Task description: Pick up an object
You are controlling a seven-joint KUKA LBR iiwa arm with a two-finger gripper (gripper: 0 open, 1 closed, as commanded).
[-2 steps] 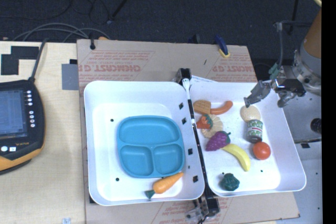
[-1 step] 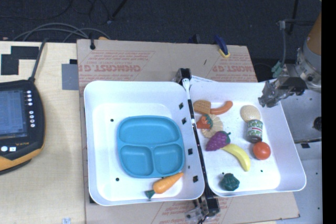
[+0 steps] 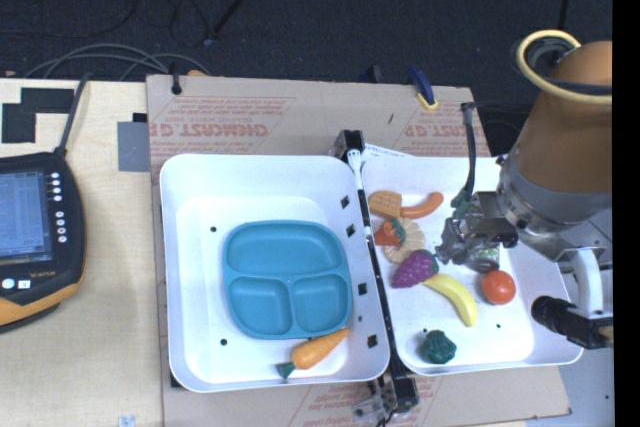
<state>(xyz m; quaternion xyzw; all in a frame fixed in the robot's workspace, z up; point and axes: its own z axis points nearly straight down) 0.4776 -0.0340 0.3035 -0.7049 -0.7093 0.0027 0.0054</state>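
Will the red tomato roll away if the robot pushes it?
Probably. The tomato looks round and smooth, so a nudge could send it rolling across the flat right bin. It looks like a toy, so likely light, and its roundness might make it slip from the hand.

The arm (image 3: 560, 130) reaches in from the right, its broad orange band uppermost and the grey wrist section below it, slanting down and to the left. The gripper (image 3: 452, 245) hangs at the wrist's left end, low over the right half of the scene, its dark metal body pointing down and leftward. A thin black cable runs up from the gripper along the arm's left side. The finger ends are too dark and cluttered to make out.
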